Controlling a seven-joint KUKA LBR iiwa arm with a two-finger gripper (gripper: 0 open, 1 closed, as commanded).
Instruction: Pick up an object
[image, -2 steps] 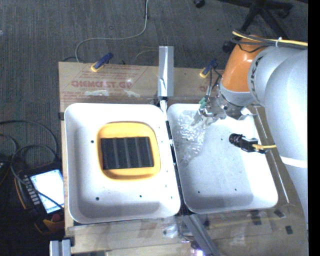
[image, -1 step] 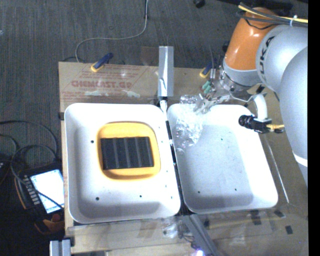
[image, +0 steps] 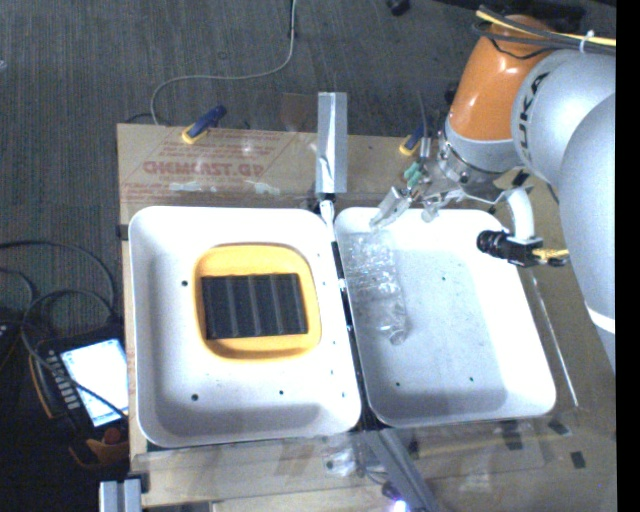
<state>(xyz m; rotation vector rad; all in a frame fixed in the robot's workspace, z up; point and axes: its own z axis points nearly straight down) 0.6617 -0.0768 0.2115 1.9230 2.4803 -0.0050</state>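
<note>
Gripper (image: 392, 212) (finger state unclear) at right bin's (image: 480, 395) top-left; clear plastic object (image: 378, 285) lies just below it.

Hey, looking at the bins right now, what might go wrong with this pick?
The gripper is at the top end of the clear plastic bottle in the right bin. A see-through, rounded bottle could slip or roll. It lies close to the bin's left wall, so a finger might catch there. The yellow tray in the left bin seems safe.

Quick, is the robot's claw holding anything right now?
Gripper: at the top end of the clear plastic thing in the right bin; open or shut, holding or not, cannot be told.
</note>
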